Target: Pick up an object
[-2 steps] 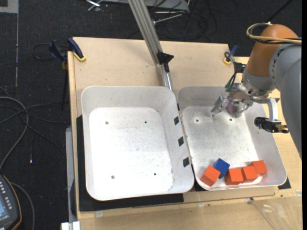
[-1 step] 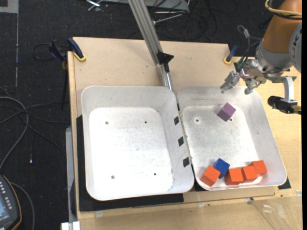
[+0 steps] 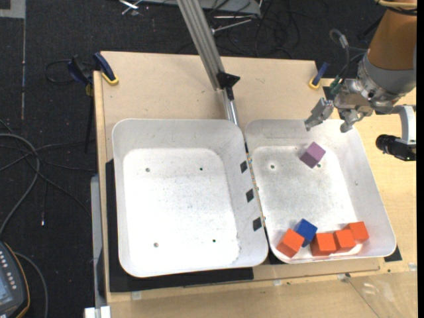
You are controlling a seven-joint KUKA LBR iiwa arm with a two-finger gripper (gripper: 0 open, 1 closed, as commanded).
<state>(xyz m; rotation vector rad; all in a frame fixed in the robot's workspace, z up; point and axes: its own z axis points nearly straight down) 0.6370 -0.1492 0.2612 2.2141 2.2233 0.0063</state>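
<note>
Jaws spread above purple cube

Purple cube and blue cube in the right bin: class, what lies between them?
Nothing. In the camera view, only bare speckled floor of the right bin lies between the purple cube and the blue cube.

Premises: a robotics laboratory or test cell. Evidence follows. A plain plywood table stands on dark carpet, with clamps fixed at its far left and far right corners. Two shallow white bins sit side by side on it, marked along their shared edge with black tape tabs. Loose cables run over the floor off the table's left edge. An aluminium strut rises from the table's far edge. An industrial arm enters at the table's right edge.
</note>
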